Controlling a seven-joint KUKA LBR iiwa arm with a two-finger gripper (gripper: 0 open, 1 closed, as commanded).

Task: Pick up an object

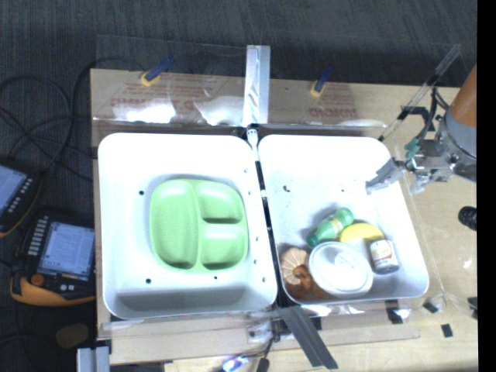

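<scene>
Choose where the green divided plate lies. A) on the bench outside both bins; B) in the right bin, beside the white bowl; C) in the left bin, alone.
C: the green divided plate lies flat in the left bin, while the white bowl sits in the right bin.

Bench (449, 231) bears 2 bins side by side: left bin (124, 161) holds 1 divided tray (199, 223) at its centre; right bin (325, 161) holds 5 items clustered in its near half. In that cluster: bowl (339, 268) nearest the front, round ridged item (294, 263) touching its left, small jar (383, 256) just to its right, bottle (332, 225) and rounded fruit (362, 232) just behind it. Gripper (387, 175) sits over the right bin's far right rim, well apart from the cluster; 2 handheld devices (58, 250) lie left of the bench.
</scene>
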